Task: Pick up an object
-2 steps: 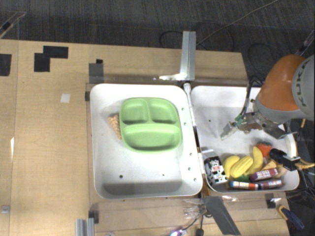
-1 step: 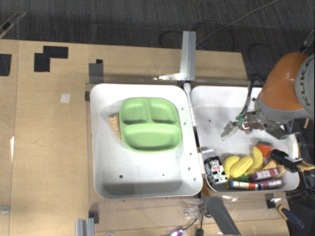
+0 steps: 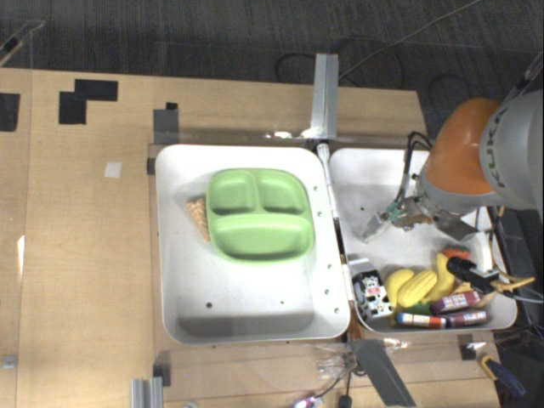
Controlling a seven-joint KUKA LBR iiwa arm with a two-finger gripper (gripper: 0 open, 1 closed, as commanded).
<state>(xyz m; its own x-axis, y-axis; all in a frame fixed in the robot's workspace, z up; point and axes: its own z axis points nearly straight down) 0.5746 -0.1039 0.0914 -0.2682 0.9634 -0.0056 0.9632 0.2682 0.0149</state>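
Two shallow white bins sit side by side on a wooden tabletop (image 3: 85,253), seen from above. The left bin (image 3: 246,317) holds a green divided plate (image 3: 257,213), lying flat towards its far side. A tan, speckled thing (image 3: 198,217) pokes out from under the plate's left edge.

A grey arm with an orange band reaches in from the right over the right bin (image 3: 365,172). Its tool (image 3: 380,221) points left and is over a bare part of that bin's floor, near the middle. Whether the tool is released or clenched cannot be told from this angle.

The things to pick are crowded along the near side of the right bin, apart from the tool. A small black and white box (image 3: 369,291) lies at the near left corner. Just to its right is a yellow banana-like toy (image 3: 410,287), with a second yellow piece (image 3: 445,270) further right. Nearer still, markers (image 3: 425,320) lie end to end along the near wall.
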